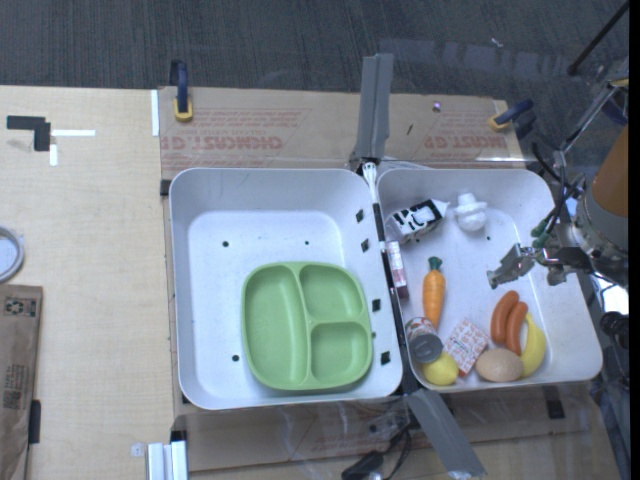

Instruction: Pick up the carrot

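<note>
Carrot lies in the right bin, gripper hovering nearby, jaw state unclear; descending there risks grabbing the sausages instead.

two white bins, one green plate, one carrot, one banana, one lemon

Arm cut off at right edge
</note>
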Controlling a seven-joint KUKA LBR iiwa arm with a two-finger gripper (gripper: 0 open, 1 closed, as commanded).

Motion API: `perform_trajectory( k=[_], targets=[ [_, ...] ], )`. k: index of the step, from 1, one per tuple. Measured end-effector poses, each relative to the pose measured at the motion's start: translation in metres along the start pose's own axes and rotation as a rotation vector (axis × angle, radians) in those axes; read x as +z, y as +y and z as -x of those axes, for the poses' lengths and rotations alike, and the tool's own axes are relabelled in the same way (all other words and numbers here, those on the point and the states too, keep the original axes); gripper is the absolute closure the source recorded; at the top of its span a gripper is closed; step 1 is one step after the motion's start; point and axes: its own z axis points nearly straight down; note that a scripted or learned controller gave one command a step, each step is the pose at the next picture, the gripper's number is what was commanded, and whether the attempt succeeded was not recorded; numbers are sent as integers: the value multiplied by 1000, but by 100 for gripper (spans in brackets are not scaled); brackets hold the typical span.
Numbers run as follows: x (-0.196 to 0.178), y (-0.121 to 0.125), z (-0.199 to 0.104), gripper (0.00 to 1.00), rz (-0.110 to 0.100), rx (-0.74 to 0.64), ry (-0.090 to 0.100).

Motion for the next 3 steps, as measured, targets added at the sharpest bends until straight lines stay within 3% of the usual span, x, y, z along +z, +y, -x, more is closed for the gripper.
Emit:
perform_trajectory(
  k=[1, 2, 3],
  targets=[
    [-19, -15, -18, 0, 2, 115, -1],
    [-114, 10, -63, 0, 1, 350, -2],
    [-176, -3, -41, 0, 1, 350, -3]
  ],
)
